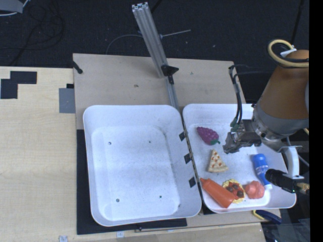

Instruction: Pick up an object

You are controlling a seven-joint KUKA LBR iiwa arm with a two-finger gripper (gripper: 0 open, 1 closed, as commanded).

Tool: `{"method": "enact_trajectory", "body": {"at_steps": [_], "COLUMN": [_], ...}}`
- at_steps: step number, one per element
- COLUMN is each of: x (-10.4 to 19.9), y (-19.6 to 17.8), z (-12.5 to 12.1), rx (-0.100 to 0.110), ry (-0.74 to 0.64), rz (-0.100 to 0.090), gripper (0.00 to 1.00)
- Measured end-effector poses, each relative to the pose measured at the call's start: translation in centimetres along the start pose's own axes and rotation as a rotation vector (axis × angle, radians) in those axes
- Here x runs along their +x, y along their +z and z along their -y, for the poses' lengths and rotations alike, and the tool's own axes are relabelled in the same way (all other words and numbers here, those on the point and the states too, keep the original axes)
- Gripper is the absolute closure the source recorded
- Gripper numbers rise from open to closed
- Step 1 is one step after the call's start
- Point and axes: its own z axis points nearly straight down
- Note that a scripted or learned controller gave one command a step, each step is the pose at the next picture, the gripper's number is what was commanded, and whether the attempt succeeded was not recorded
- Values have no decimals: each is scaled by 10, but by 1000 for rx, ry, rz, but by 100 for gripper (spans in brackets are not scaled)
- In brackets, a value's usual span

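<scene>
Dark floor and loose cables up top, and below them the pale wooden table (40, 150) carrying two shallow white bins side by side. The left bin (132, 165) sits bare, just its speckled bottom. Over the divider, the right bin (212, 112) holds all the candidates: a carrot (217, 192) lying at the near edge, a bunch of grapes (207, 134) near the far side, a pizza slice (217, 162) between them, then a small pizza round (233, 188) touching the carrot's tip, a red lump (254, 190) beside it, and a blue bottle (260, 168) further right. The tool (235, 142) hangs low, just right of the grapes and above the pizza slice, with nothing visibly in it; whether it's spread or pressed together, I cannot tell. The risk, as I judge it: it sits between two items, so a straight drop could land in the gap and nudge the flat slice aside, or close on nothing.
</scene>
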Motion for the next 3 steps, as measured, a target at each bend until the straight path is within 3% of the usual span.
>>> {"method": "enact_trajectory", "body": {"at_steps": [1, 2, 3], "x": [49, 103, 147], "y": [17, 19, 22], "z": [4, -7, 4], "rx": [2, 1, 1], "ry": [0, -1, 0], "rz": [0, 0, 0], "gripper": [100, 100, 100]}}
